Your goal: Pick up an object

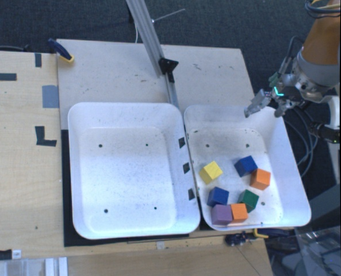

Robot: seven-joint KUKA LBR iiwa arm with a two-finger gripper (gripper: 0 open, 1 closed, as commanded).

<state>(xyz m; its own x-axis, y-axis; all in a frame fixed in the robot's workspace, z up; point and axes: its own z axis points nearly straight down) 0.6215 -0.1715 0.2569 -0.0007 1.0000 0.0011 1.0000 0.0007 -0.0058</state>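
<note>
Several small cubes lie in the near part of the right bin (225, 132): a yellow one (211, 171), two blue ones (245, 165) (218, 196), two orange ones (260, 179) (239, 211), a green one (249, 199) and a purple one (221, 214). My gripper (267, 107) hangs over the bin's far right corner, well above and behind the cubes. Its fingers are spread open with nothing between them.
The left bin (124, 171) sits beside the right one, their rims touching. A slanted metal pole (150, 33) crosses the bench behind the bins. A blue and yellow clamp (61, 49) lies at the far left. Cables (308, 137) hang right of the bench.
</note>
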